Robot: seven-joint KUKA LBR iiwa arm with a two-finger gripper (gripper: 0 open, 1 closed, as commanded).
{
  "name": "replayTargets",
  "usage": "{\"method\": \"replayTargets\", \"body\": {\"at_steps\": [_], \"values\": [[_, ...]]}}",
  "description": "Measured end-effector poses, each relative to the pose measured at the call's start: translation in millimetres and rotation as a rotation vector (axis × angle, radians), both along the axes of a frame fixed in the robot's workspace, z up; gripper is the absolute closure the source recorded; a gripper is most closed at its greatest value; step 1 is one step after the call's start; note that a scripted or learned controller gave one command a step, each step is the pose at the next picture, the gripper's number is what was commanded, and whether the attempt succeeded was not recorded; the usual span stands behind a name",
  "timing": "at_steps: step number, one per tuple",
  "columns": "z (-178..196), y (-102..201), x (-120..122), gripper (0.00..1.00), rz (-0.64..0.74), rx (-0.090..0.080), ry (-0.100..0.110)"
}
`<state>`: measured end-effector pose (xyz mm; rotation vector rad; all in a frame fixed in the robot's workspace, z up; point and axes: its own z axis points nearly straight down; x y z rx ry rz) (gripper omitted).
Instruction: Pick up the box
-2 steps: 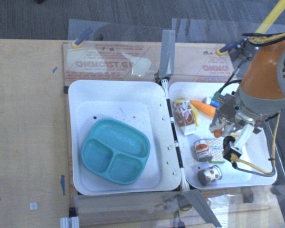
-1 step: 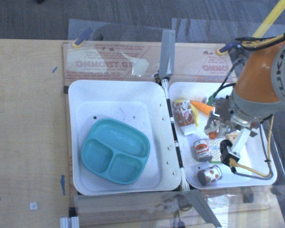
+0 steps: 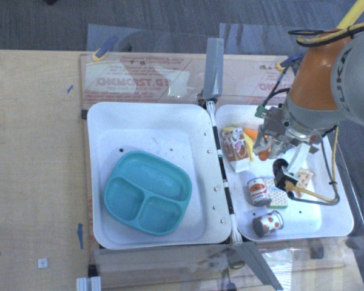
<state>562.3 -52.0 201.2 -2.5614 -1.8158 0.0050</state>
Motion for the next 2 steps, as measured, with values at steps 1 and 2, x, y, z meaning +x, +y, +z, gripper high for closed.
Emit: {"method": "replayTargets", "body": {"at_steps": [1, 2], "values": [[1, 12, -18, 1.00, 0.083, 0.002, 0.004], [-19, 13, -76, 1.00, 0.333, 0.004, 0.003]]}}
